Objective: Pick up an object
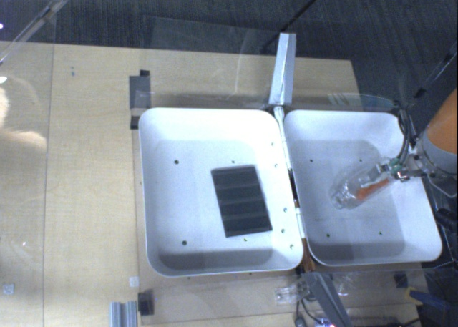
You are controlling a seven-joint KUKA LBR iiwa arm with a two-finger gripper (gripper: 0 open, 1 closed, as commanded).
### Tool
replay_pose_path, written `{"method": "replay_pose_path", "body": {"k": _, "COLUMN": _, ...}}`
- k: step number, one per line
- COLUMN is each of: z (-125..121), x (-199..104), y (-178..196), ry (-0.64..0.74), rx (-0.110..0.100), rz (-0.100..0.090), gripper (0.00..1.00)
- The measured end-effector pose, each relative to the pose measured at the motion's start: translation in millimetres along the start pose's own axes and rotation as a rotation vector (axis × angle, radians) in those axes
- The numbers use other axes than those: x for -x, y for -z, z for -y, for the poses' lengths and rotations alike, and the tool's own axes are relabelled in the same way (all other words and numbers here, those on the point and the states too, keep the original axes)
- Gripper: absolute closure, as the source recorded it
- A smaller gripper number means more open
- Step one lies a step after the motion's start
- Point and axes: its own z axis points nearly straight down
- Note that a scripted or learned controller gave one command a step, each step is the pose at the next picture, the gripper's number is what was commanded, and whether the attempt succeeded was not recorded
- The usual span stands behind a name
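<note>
A dark grey ribbed rectangular pad [242, 200] lies flat near the middle of the left bin [161, 175]. In the right bin [322, 139] a blurred, see-through object with an orange streak [356, 188] rests right of centre. My gripper [393, 170] reaches in from the right edge and sits at the upper right end of that clear object, close to or touching it. The picture there is smeared, so I cannot make out whether the gripper has hold of it. The arm's orange band [444, 129] is at the right edge.
A metal post [283, 75] stands behind the seam between the two bins. Cables and clear clips [315, 300] lie at the front of the bench below the right bin. Small black brackets [139, 93] sit by the left bin's back corner.
</note>
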Motion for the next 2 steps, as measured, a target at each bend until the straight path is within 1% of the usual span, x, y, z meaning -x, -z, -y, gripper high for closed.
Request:
{"method": "replay_pose_path", "body": {"k": 1, "z": -8.3, "x": -10.5, "y": -4.9, "ry": 0.003, "rx": 0.0, "rz": -0.003, "gripper": 0.0}}
{"method": "replay_pose_path", "body": {"k": 2, "z": -28.2, "x": -9.6, "y": -12.6, "ry": -0.007, "rx": 0.002, "rz": -0.008, "gripper": 0.0}}
